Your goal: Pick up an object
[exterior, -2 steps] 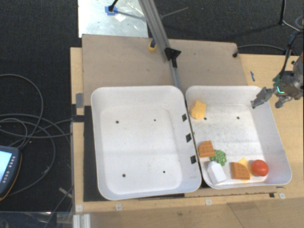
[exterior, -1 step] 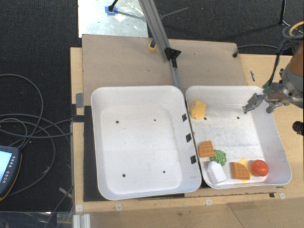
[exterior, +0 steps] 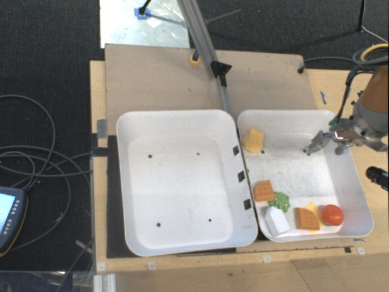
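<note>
Six small food toys (exterior: 281,208) in right bin (exterior: 349,181).

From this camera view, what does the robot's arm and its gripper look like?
The arm enters from the right: a rounded grey body with an orange band above the wrist. A dark cable runs down beside it, and a yellow-and-grey cable loop sits higher up. The gripper is small, metallic grey, with two thin dark fingers and a small green spot near its base.

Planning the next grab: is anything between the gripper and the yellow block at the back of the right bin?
Nothing visible is. The gripper hangs open over the right bin's far right side, and only bare bin floor lies between it and the yellow block. The other items cluster at the bin's near edge.
</note>
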`<state>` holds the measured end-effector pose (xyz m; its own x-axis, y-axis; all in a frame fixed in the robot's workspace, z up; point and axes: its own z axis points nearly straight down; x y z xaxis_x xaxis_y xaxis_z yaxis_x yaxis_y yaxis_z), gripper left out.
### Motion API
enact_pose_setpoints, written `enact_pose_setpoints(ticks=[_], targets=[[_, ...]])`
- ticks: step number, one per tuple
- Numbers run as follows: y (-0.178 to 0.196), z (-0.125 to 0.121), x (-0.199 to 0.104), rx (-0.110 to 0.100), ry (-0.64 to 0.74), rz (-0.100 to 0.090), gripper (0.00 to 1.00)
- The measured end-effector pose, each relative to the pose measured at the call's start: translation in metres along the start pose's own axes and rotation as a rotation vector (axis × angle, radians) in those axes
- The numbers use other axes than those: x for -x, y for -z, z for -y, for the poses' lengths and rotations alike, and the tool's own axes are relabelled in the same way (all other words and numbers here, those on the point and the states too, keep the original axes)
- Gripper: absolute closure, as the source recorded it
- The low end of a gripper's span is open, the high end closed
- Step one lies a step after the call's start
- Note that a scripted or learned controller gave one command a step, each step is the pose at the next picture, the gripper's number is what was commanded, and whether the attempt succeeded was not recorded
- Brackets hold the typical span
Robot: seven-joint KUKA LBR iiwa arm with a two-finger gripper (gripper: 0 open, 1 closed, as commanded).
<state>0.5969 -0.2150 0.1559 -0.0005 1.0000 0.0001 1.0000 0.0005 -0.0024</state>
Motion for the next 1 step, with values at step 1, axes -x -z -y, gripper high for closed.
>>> enact_pose_setpoints(ticks=[1], targets=[[-0.0415, 0.0018, 0.0002, 0.001, 0.001, 0.000, 0.00]])
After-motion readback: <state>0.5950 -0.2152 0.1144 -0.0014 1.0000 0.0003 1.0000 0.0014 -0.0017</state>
